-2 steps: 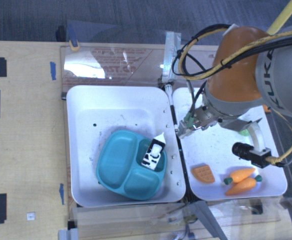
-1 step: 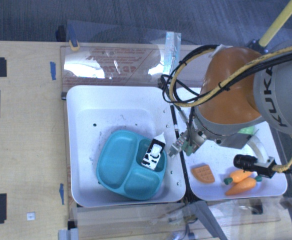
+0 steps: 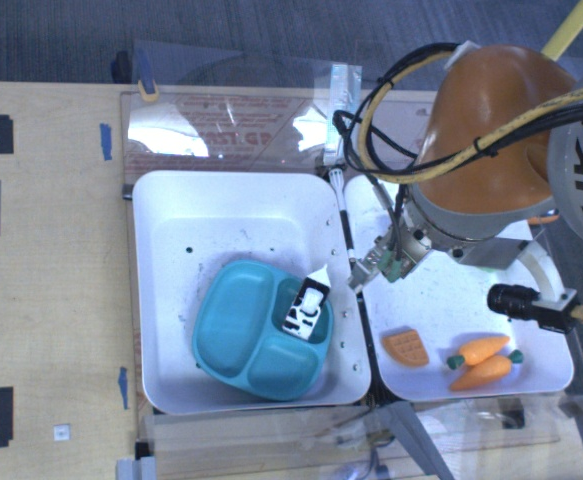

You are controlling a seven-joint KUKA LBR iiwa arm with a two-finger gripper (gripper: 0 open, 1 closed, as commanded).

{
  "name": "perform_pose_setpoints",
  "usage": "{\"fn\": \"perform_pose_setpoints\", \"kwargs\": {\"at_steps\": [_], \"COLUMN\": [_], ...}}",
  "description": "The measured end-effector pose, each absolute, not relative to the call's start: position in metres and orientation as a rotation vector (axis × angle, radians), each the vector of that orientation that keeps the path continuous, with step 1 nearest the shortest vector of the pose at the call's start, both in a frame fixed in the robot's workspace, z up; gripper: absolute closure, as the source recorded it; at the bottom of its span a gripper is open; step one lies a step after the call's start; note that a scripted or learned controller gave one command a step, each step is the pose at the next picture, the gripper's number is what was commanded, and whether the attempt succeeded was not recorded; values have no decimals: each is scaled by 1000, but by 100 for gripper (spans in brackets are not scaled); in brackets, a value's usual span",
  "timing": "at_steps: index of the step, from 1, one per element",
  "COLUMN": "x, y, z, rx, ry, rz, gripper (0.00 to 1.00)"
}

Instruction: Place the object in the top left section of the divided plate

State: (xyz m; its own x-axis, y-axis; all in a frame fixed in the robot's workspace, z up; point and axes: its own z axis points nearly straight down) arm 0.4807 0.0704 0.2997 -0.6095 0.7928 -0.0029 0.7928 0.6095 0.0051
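Seen from above, a black-and-white object [image 3: 305, 308] lies in the right-hand section of the blue divided plate [image 3: 236, 328] in the left bin [image 3: 171, 228]. The jaws [image 3: 379, 265] hover over the bins' shared edge, empty; their opening cannot be judged. Two carrots [image 3: 483, 360] and a cracker [image 3: 406, 347] sit in the right bin [image 3: 441, 293].

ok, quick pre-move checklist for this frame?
1. Teal plastic divided plate lies flat in the left white bin: ok.
2. White-and-black object sits in the plate, on its right side, tilted: ok.
3. Whether that is the top left section: cannot tell.
4. Claw over the rim between the bins, apart from the object: ok.
5. Claw carrying anything: cannot tell.
6. Orange cracker-like piece and two toy carrots in the right bin, away from the plate: ok.
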Motion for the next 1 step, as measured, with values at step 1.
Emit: {"fn": "perform_pose_setpoints", "kwargs": {"at_steps": [1], "x": [482], "y": [71], "z": [309], "rx": [1382], "ry": [2813], "rz": [6], "gripper": [100]}}
